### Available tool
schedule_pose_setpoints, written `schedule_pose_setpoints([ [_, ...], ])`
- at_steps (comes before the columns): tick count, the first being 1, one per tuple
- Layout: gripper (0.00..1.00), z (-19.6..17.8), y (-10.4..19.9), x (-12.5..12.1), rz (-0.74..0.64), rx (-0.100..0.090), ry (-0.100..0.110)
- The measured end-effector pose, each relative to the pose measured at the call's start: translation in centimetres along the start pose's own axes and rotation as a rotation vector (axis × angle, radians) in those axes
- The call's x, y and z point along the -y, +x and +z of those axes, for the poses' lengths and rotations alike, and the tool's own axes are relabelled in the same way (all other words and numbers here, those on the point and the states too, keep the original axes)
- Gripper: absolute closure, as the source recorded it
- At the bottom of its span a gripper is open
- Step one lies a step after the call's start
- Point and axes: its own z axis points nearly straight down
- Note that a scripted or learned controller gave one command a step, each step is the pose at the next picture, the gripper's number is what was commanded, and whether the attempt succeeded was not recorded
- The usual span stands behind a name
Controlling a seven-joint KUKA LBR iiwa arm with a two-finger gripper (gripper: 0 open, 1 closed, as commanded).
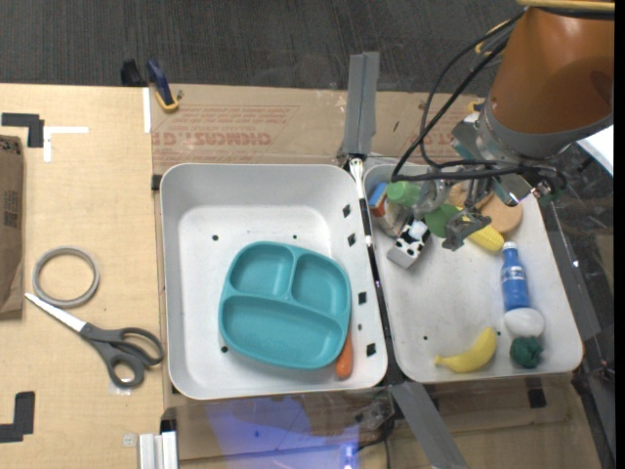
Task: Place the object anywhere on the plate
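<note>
Teal plate (pixel 285 306) with three compartments, flat in the left bin (pixel 186 213), toward its front-right. Orange carrot-like piece (pixel 344 362) just beside the plate's front-right rim, on the bin floor and not on the plate.

Candidate objects all in the right bin (pixel 430 311); cannot tell which one is the target. Back of that bin, crowded together: green toy (pixel 401 192), black-and-white toy (pixel 409 243) just in front of it, dark green piece (pixel 441 221), yellow block (pixel 479 233), tan round piece (pixel 505 216). Along the right wall: blue bottle (pixel 514 279) lying lengthwise, white cap end toward the front, then a dark green lump (pixel 527 352) in the front-right corner. Yellow banana (pixel 468 352) near the front edge, just left of the lump.

Hand (pixel 467 201) low over the back cluster of the right bin, mostly hidden under the arm's orange band (pixel 552 57) and cables. Cannot tell whether released or clenched, or whether anything is grasped. Well apart from the plate.

On the desk (pixel 78 164), left of the bins: tape roll (pixel 65 275), scissors (pixel 105 340) in front of it, blades pointing back-left. Brown bag (pixel 10 225) at the left edge. Blue clamp (pixel 160 84) at the back, near the cardboard sheet (pixel 244 125) behind the left bin.
</note>
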Motion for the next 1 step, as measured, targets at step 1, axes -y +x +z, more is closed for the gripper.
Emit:
schedule_pose_setpoints([
  [1, 1.00, -2.37, 1.23, -8.49, -0.121, -0.001, 0.000],
])
